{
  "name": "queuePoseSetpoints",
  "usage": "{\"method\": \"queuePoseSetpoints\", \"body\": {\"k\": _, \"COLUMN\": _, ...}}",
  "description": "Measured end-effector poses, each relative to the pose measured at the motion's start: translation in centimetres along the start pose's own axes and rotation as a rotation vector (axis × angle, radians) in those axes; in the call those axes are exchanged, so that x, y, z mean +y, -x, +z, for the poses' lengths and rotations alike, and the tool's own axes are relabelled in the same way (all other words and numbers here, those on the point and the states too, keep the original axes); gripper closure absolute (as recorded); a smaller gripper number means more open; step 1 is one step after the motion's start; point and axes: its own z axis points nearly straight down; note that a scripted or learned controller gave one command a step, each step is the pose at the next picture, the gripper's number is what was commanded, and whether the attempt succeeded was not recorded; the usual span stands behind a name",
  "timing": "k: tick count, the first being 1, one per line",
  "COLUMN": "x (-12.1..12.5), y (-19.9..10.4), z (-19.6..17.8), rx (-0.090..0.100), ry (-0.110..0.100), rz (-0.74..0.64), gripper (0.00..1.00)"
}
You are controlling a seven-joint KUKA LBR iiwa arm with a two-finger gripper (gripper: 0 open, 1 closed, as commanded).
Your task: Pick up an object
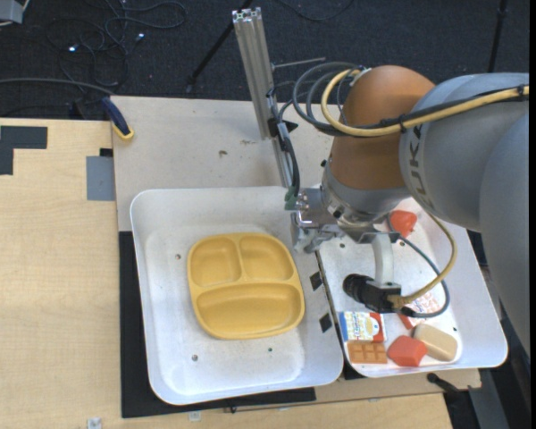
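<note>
1. Lying mid left bin (pixel 161 266), the yellow divided plate (pixel 246 284) looks stiff, light, slick; grip its rim
2. Gripper (pixel 308 232) hangs over the bins' shared wall, beside the plate; I cannot tell how its jaws stand
3. Red block (pixel 407 351), right bin (pixel 478 329) near corner: small, rigid, easily pinched

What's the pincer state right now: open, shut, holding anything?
Pincer: open or closed cannot be told from this view; no object seen in its grasp.
</note>
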Motion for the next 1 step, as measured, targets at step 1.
{"method": "queuePoseSetpoints", "body": {"k": 1, "x": -1.44, "y": -4.51, "z": 0.05, "rx": -0.001, "ry": 0.000, "rz": 0.001, "gripper": 1.00}}
